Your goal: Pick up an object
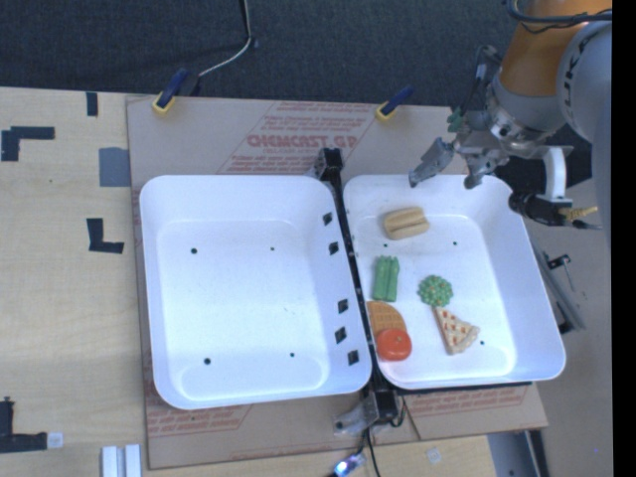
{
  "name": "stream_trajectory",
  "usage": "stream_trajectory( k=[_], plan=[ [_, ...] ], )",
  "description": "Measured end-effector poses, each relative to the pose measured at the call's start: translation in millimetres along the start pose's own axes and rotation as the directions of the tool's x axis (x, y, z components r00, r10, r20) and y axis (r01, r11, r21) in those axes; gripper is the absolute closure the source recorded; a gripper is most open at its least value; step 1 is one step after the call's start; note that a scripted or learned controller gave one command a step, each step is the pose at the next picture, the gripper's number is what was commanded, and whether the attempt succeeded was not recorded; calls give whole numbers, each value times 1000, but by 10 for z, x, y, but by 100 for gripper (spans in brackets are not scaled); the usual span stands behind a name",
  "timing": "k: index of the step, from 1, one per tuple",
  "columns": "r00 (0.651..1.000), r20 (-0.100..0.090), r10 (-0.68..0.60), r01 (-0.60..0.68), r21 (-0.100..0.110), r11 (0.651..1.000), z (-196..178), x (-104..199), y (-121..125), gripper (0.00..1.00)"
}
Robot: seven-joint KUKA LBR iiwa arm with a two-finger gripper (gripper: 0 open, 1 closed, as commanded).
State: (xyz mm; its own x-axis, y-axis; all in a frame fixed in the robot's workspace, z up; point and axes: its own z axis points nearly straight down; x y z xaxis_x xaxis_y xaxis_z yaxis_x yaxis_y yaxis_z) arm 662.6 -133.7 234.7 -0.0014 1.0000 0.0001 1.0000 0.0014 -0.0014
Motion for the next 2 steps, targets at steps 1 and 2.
stream_trajectory(
  k=[1,2],
  plan=[
    [1000,-2,7,-7,-1,1000,1504,-83,-761,0],
    [1000,4,2,-2,-10,1000,447,-365,-800,0]
  ],
)
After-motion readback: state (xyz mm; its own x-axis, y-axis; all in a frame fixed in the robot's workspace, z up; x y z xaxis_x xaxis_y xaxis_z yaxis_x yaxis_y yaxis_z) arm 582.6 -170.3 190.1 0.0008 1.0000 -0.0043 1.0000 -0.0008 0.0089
